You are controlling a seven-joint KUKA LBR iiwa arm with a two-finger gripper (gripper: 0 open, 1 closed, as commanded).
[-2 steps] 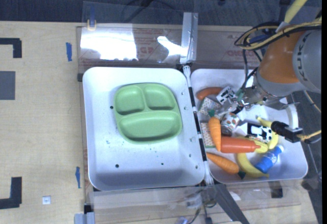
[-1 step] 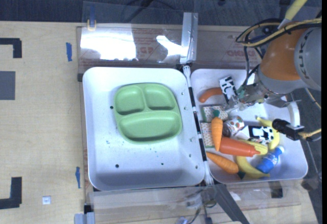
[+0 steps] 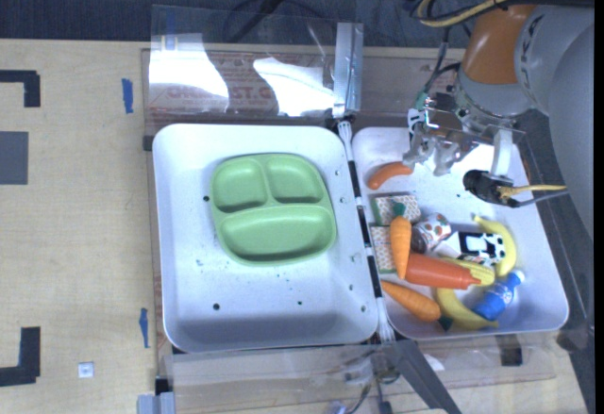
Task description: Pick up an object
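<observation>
Currently the two-finger gripper (image 3: 429, 157) hangs at upper right of the frame over the right white bin (image 3: 552, 294); finger state: cannot tell. Nearest target: small orange sausage-shaped toy (image 3: 389, 174), just left below. Centre, then descend vertically.

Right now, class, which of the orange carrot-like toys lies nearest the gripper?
The small curved orange one alone at the right bin's far end, just below the gripper; the others lie clustered farther away.

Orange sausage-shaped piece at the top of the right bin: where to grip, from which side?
Grip the orange piece at its middle, across the narrow width, coming straight down. It lies flat and alone on the right bin floor, long axis roughly left-right, apart from the toy pile, so both long sides look free. The gripper hangs just right of it.
</observation>
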